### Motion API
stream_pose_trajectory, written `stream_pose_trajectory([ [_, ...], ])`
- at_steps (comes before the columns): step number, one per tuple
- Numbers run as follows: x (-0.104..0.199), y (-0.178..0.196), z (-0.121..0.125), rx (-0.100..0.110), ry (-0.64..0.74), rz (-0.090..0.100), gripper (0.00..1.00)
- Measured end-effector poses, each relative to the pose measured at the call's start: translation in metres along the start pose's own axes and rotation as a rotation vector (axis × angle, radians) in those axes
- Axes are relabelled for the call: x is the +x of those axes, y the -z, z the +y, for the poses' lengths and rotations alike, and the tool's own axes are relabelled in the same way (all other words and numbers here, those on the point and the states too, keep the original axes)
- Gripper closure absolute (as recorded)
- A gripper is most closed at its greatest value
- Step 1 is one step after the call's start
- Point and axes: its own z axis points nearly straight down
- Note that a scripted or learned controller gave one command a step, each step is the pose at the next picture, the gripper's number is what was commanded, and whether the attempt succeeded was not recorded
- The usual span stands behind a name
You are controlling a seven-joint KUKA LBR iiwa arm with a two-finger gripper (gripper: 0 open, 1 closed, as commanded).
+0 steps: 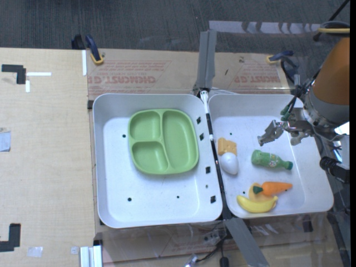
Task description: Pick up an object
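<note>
While the arm (334, 77) reaches in from the right with its orange band up near the corner, the tool (271, 133) hangs over the upper part of the right bin (245, 109), and honestly I can't tell if it's open or closed from this angle, the metal bits just blur together. Nothing visible in its grip as far as I can make out. Just below it lies a green bottle (270, 160) on its side, apart from the tool. To the left of that, by the divider between the bins, sit a yellow-orange block (226, 146) and a white egg (228, 163), pretty much touching. Down near the front edge there's a carrot (273, 188) resting right against a banana (256, 204). The left bin (111, 193) holds a green divided plate (163, 141). Both bins sit on the worktop (39, 166).
</note>
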Motion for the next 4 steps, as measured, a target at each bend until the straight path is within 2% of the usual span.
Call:
stream_pose_trajectory([
  [1, -0.034, -0.124, -0.001, -0.003, -0.100, 0.000, 0.00],
  [2, -0.064, -0.131, 0.005, -0.003, 0.009, 0.000, 0.00],
  [3, -0.101, -0.015, 0.018, -0.005, 0.322, -0.002, 0.00],
  [4, -0.088, 0.082, 0.018, -0.004, 0.370, -0.002, 0.00],
])
